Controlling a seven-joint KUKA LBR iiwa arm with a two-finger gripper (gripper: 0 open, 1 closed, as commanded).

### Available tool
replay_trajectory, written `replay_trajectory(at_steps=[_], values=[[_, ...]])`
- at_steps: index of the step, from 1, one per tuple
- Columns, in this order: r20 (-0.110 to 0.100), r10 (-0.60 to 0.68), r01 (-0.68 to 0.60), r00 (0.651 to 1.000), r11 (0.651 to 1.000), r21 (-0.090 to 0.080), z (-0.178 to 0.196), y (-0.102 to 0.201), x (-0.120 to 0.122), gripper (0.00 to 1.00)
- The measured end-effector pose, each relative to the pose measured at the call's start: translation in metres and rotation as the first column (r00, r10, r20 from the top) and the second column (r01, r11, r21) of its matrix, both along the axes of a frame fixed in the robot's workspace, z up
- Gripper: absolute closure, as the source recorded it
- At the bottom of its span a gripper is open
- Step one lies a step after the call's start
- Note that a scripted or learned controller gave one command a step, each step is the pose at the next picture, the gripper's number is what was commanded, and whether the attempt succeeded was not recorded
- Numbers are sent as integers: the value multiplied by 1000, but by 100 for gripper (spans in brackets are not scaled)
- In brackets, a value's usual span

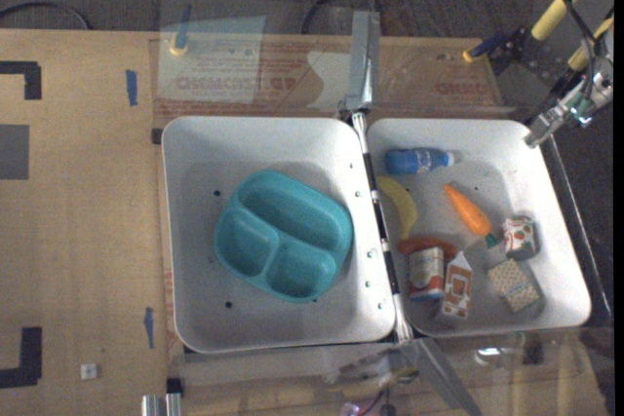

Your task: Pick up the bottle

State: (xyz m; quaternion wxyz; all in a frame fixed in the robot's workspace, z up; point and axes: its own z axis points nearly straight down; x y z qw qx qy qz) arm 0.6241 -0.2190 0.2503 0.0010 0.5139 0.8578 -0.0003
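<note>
You were looking down at a slant on a wooden table that carried two shallow white bins side by side. The left white bin held a teal plastic tray with three compartments, lying roughly at its middle.

The right white bin held the small things. The blue plastic bottle with a white label and a blue cap lay on its side near the bin's far edge, towards the far left corner, its length running left to right. Just below it a yellow banana curved along the bin's left wall. An orange carrot lay tilted near the middle of the bin. Nearer the front stood a small red and white can, with a little white carton just beside it on the right. Further right lay a small white and red box and a pale checked block.

The pincer sat at the view's right edge, above and just outside the right bin's far right corner. Nothing showed between its fingers, and I could not tell whether it was open or closed. The bottle lay well apart from it, to the pincer's left and slightly lower in the view, resting on the bin floor.
</note>
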Motion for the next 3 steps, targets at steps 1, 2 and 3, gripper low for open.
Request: replay_trajectory(at_steps=[1,2,3], values=[[4,91,-91,996,996,-2,56,-3,-17,100],[0,84,-84,996,996,1,52,-1,-38,100],[0,47,-47,999,999,1,77,-3,-64,100]])
